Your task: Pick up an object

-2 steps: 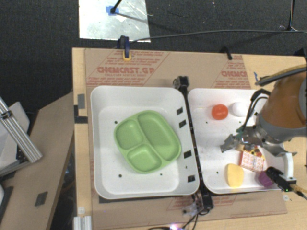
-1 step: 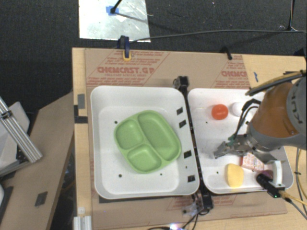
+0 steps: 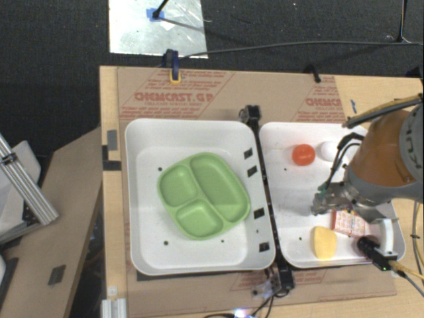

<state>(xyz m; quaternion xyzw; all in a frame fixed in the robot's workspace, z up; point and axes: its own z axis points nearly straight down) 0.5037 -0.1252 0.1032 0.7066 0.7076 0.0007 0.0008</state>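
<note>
The right bin (image 3: pixel 285 177) holds an orange-red round object (image 3: pixel 304 154), a white round object (image 3: pixel 327 150) beside it, a yellow rounded object (image 3: pixel 324 242) near the front, and a red-and-white packet (image 3: pixel 348 224). My gripper (image 3: pixel 323 203) is low in the right bin, just left of the packet and above the yellow object. The arm's wrist with its orange band (image 3: pixel 387 154) covers the bin's right part.
The left bin (image 3: pixel 142 177) holds a green divided plate (image 3: pixel 203 194). A black divider with clips (image 3: pixel 260 177) runs between the bins. Cables hang from the wrist near the white object.
</note>
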